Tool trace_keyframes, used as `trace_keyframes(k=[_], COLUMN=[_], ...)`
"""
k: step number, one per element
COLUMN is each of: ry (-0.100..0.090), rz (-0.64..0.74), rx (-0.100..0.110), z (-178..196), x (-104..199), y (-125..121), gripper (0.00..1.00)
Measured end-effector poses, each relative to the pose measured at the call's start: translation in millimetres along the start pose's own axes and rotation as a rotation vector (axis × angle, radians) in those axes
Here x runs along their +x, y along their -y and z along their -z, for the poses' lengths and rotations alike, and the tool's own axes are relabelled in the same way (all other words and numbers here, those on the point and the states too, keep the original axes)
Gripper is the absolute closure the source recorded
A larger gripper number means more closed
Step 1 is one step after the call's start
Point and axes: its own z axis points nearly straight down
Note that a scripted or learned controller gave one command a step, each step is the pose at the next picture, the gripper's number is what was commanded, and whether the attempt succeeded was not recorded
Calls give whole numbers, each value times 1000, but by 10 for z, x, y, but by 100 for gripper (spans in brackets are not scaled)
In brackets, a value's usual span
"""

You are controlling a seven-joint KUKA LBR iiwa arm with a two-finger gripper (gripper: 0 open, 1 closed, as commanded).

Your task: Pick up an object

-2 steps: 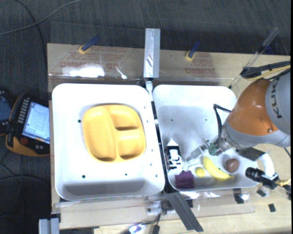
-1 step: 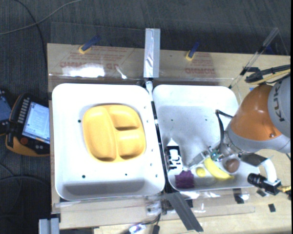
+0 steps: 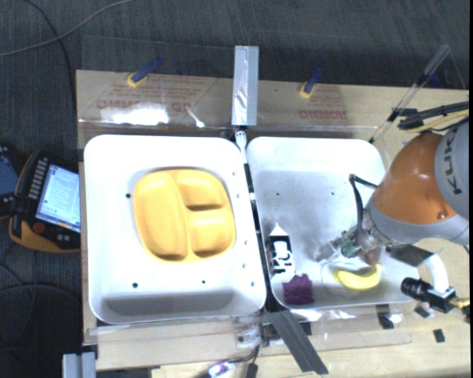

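Right bin (image 3: 315, 172): one banana (image 3: 357, 279), one purple object (image 3: 299, 289); hand (image 3: 348, 248) state unclear.

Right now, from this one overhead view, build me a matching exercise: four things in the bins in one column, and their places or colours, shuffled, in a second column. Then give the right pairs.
Things:
1. divided tray
2. grape bunch
3. banana
4. black-and-white item

Places or colours:
A. purple, near the front edge of the right bin
B. yellow, just under the gripper
C. yellow-orange, in the middle of the left bin
D. by the right bin's left wall, just behind the grape bunch

Pairs: 1-C, 2-A, 3-B, 4-D
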Motion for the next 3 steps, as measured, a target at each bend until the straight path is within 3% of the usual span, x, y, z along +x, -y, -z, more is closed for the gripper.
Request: trace_keyframes(k=[1,2,3], ry=[3,6,2], rz=[20,-120,-362], rx=[2,1,4], z=[1113,1898,1141], x=[471,125,888], y=[-358,-53,-370], gripper=[100,100,100])
